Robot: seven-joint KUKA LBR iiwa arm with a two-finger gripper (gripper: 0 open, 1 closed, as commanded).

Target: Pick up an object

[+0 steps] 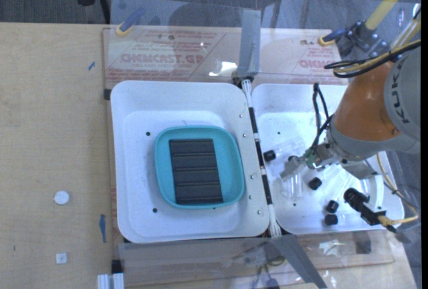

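Camera view, risk first: clear plastic object [292, 167] lying in right bin [287, 214], near its left wall, small black pieces [331, 205] scattered just beside. Likely slip on the glossy, see-through surface, or a black piece nudged instead. Teal tray [198, 165] with dark slatted insert in left bin [134, 167], well apart from the arm. Gripper [309, 162] low over the right bin, close to the clear object; opening impossible to judge, no object visibly held.

The two white bins [127, 167] look like smooth, faintly glossy plastic; the teal tray [164, 154] left of the tool [297, 167] is glossy plastic (its dark ribbed insert [195, 170] matt); the table [47, 114] pale matt wood.
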